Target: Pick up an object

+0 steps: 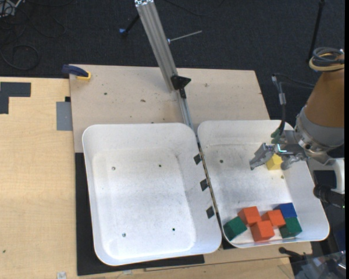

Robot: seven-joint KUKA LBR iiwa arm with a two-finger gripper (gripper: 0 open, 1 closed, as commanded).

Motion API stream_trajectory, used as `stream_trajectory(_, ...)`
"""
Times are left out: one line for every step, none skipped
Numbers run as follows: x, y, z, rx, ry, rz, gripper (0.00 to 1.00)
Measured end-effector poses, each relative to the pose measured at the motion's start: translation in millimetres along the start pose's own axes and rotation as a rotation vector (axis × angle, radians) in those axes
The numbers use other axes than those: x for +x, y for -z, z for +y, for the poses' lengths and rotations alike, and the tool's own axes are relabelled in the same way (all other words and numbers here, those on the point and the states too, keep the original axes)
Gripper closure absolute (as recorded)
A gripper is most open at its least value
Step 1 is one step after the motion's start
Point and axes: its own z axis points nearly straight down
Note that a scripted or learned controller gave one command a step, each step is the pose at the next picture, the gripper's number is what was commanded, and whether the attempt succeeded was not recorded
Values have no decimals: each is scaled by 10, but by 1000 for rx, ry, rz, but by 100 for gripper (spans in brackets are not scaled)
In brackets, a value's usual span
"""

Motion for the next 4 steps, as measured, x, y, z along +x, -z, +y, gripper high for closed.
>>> stream_trajectory(-14,21,6,-5,-3,-1,0)
stream_trajectory(-84,-579,-52,2,-1,0,0)
stream_trajectory(-172,-1113,-25,1,-1,0,0)
stream_trajectory(-167,-1464,-16,-6,-2,-1,0)
